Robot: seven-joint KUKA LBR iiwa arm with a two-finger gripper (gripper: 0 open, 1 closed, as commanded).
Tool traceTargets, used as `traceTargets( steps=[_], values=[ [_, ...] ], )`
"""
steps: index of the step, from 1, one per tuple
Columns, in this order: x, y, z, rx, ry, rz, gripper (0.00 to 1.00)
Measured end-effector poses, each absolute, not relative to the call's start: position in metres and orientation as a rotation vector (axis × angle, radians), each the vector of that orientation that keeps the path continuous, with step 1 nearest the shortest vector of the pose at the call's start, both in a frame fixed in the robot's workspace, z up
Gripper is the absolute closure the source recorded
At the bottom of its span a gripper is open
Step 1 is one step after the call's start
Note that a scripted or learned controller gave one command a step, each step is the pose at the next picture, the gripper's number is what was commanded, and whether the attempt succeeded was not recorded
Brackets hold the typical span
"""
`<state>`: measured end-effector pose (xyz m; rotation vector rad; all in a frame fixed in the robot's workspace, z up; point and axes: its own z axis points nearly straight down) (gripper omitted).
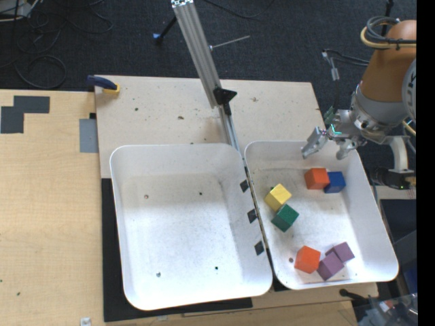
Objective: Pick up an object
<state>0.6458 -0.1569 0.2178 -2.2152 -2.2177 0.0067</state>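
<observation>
While hovering over far edge of right shallow white bin (380,250), two-finger gripper (329,147) spread apart, grasping nothing; orange cube (316,178) just below, touching blue cube (334,181)

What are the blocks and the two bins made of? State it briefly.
Blocks, such as the yellow block and green block: probably painted wood or plastic, going by flat, even colour, dull finish and crisp edges. Right bin and left bin: likely moulded plastic, smooth white with rounded corners.
</observation>
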Motion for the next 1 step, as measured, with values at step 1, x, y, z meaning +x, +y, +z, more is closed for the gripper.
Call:
traceTargets(
  steps=[1],
  values=[
    [0.6468, -0.1565, 0.221, -2.215, -2.225, 0.004, 0.0]
  ],
)
